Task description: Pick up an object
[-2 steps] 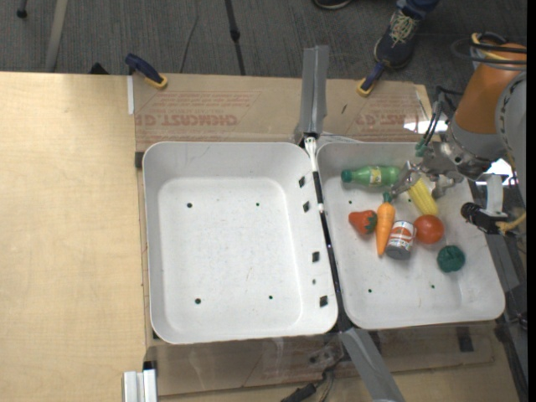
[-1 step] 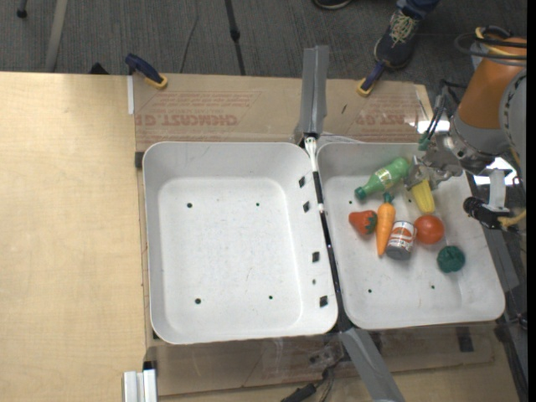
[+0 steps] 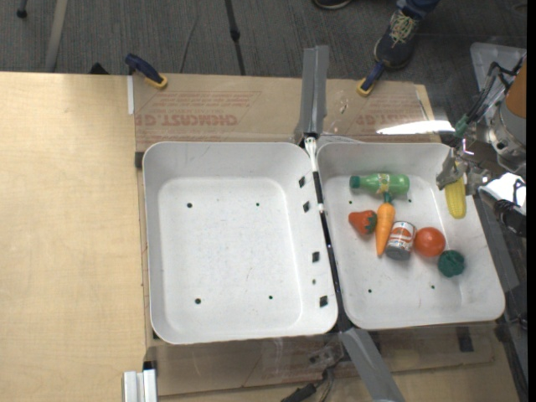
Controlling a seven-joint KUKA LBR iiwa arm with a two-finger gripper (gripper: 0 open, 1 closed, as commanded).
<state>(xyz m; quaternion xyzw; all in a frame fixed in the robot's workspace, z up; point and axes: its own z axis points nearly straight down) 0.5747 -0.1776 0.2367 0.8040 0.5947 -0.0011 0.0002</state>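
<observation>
The right bin holds a green bottle, an orange carrot, a small red piece, a can, a red tomato and a dark green lump. A yellow corn-like piece stands close to the bin's right wall. My gripper hangs right over the yellow piece's upper end, touching or nearly touching it. Whether the piece rests on the bin floor or is lifted is unclear.
The left bin lies beside the right one, with a grey divider bar running behind their shared edge. Cardboard covers the bench behind the bins. A person's shoes are on the floor beyond.
</observation>
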